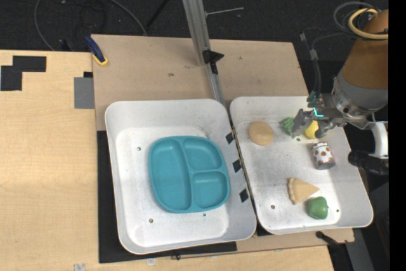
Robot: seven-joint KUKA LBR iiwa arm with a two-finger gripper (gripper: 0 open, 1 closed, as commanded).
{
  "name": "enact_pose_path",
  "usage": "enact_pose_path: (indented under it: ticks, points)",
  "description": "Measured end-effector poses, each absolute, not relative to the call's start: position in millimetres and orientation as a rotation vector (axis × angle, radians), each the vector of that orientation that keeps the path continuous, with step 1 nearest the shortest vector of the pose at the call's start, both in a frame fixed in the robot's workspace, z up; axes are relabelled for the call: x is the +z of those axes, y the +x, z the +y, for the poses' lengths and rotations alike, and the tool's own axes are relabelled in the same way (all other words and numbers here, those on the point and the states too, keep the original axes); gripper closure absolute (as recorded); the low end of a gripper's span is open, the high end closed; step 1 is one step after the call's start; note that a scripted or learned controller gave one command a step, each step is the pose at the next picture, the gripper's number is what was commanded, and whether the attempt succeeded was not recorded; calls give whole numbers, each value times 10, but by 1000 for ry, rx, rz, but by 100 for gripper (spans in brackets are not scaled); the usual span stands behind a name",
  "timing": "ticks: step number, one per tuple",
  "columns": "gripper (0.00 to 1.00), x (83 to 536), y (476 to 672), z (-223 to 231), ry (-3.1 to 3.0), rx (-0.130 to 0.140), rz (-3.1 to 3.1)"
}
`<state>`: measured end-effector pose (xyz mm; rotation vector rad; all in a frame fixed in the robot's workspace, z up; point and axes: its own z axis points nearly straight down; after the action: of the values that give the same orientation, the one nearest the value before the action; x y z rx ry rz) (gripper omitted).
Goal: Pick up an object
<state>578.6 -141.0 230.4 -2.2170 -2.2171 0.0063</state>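
Observation:
My gripper [313, 121] hangs low over the far part of the right bin [273, 206], at the end of the grey and orange arm coming in from the right. Directly under it lies a small yellow object [311, 131], with a small green-grey piece [290, 125] just to its left. A tan round bun [261, 134] rests further left. A small red and white can [322, 155] stands just in front of the gripper. Near the front lie a tan wedge [301, 190] and a green round object [317, 207].
The left bin [127, 136] holds a teal divided plate [188, 173]. A metal post [196, 22] rises behind the gap between the bins. Black clips [236, 165] sit along the seam where the bins meet.

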Motion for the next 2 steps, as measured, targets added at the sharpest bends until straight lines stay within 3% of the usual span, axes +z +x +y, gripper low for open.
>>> enact_pose_path:
  ticks: [1,2]
  points:
    - [0,2323,5797,-1411,-2219,2,-2220]
    - [0,1678,5795,-1414,-2217,7,-2217]
